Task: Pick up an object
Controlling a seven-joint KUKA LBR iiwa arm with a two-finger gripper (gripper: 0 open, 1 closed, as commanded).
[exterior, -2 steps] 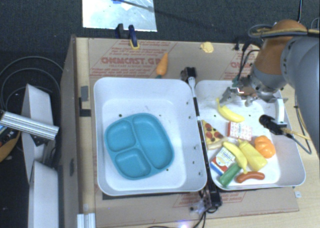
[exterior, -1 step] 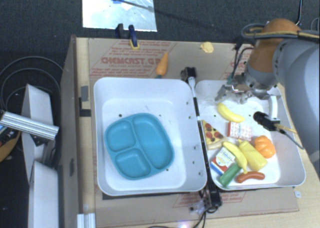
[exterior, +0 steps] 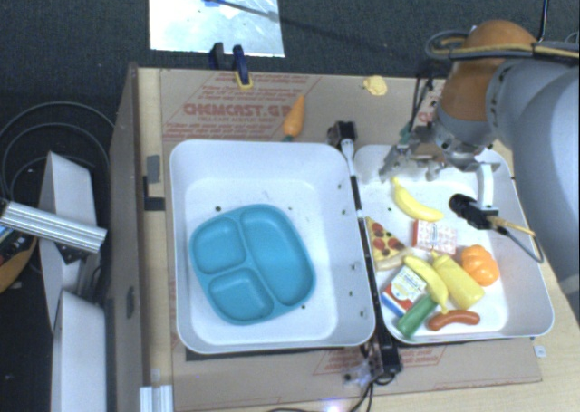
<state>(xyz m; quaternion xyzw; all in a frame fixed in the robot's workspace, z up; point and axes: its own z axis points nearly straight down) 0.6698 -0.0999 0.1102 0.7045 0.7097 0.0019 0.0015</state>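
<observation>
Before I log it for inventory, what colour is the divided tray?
Light blue tray, camera view.

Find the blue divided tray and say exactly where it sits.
The blue divided tray lies flat in the left white bin, slightly toward its lower left. The toy food, such as the banana, is all in the right bin.

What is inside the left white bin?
Inside the left white bin lies one blue divided tray. Whatever is under the tray is covered.
</observation>
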